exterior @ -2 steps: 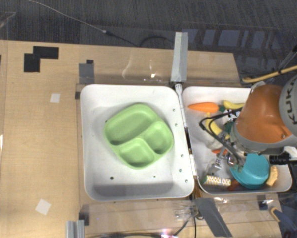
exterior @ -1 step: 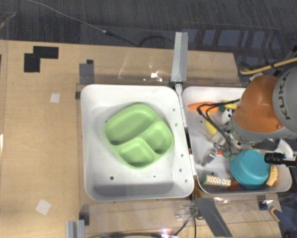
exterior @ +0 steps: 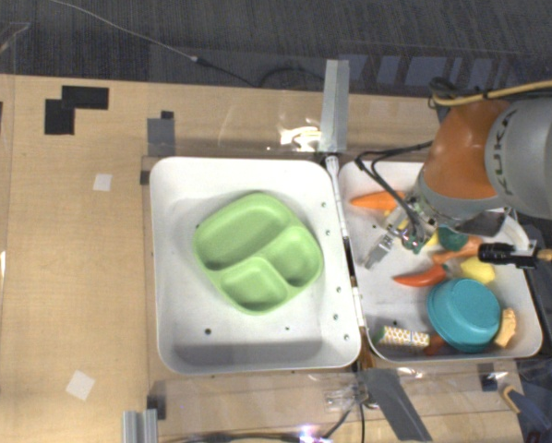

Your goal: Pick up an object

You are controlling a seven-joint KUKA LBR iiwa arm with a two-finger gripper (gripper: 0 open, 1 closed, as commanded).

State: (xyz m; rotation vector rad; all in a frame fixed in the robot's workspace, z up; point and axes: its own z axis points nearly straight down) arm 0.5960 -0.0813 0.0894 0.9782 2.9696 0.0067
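So the grey arm [exterior: 525, 155] comes in from 3 o'clock and bends down over the right bin [exterior: 534, 340], its gripper [exterior: 384, 247] low near the bin's 9 o'clock wall. Can't tell how the fingers stand. Nearby lie an orange carrot [exterior: 376, 201], red pepper [exterior: 422, 277], teal bowl [exterior: 464, 314]. Left bin [exterior: 179, 340] holds a green divided plate [exterior: 258, 250].

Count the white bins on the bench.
2. The left bin holds a green divided plate; the right bin holds a teal bowl and small items, partly covered by the arm.
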